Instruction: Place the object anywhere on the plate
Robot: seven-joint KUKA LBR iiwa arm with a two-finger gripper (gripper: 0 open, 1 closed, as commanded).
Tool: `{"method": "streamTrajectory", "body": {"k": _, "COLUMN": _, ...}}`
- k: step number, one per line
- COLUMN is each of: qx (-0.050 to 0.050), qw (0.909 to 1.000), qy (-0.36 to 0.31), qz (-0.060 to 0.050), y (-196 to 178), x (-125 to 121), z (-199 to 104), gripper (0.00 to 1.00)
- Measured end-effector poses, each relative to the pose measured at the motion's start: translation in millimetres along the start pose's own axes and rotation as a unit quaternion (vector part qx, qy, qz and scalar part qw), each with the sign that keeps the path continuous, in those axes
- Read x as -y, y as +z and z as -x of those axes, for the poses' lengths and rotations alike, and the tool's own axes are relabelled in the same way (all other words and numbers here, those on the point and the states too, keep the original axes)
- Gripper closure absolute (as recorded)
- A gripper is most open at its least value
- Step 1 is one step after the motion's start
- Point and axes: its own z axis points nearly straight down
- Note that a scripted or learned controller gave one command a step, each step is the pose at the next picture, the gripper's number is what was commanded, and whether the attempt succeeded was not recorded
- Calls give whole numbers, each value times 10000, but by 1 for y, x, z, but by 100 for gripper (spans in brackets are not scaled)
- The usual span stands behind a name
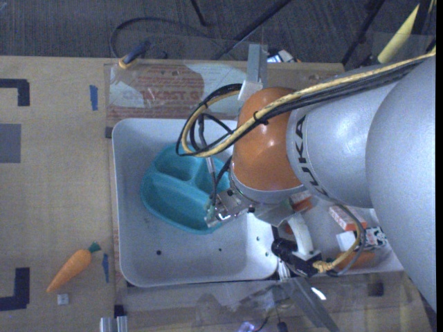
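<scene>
A toy carrot [69, 269] lay on the wooden bench [55, 185], outside the left white bin [131, 206], near that bin's lower left corner, with its green top pointing toward the bin. Blue tape strips [93, 97] marked the bench (one above the bin, one beside the carrot). Black corner marks [15, 92] sat at the far left. Dark carpet [104, 12] lay beyond the bench.

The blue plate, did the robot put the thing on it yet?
Not that I can see. The blue plate lies in the white bin, and the gripper sits at its right edge, under the arm. What it carries is hidden. A toy carrot lies outside the bin, untouched.
</scene>
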Motion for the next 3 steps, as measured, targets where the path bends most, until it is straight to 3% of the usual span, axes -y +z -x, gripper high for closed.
{"method": "streamTrajectory", "body": {"k": 1, "qx": 4, "qw": 9999, "qy": 130, "qz": 0, "y": -43, "x": 20, "z": 51, "gripper": 100}}
{"method": "streamTrajectory", "body": {"k": 2, "qx": -1, "qw": 9999, "qy": 107, "qz": -11, "y": -39, "x": 46, "z": 113, "gripper": 100}}
{"method": "streamTrajectory", "body": {"k": 3, "qx": 9, "qw": 9980, "qy": 638, "qz": 6, "y": -42, "x": -2, "z": 148, "gripper": 100}}
